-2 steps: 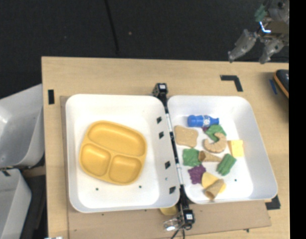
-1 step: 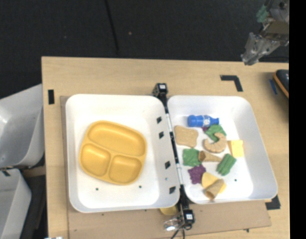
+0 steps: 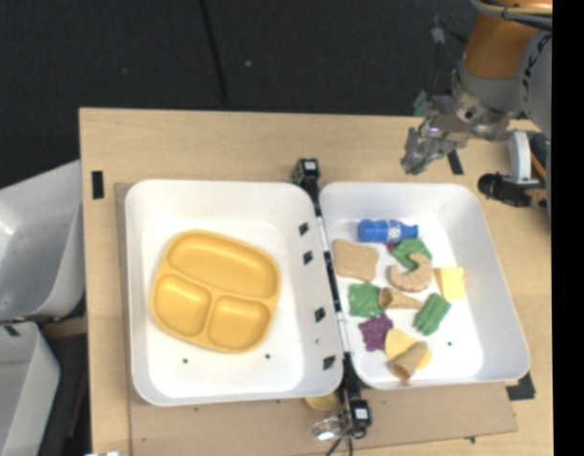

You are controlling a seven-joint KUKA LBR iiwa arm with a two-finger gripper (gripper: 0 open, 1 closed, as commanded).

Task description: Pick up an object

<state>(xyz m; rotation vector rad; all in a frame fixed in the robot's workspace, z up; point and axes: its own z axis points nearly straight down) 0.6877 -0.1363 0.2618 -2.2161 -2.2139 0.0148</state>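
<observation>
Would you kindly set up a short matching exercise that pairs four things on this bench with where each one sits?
Things:
1. yellow divided tray
2. blue toy
3. purple grapes
4. gripper

Places:
A. above the bench, past the far edge of the right bin
B. in the left bin
C. in the right bin, near its far edge
D. in the right bin, towards its near edge

Right pairs: 1-B, 2-C, 3-D, 4-A
</observation>
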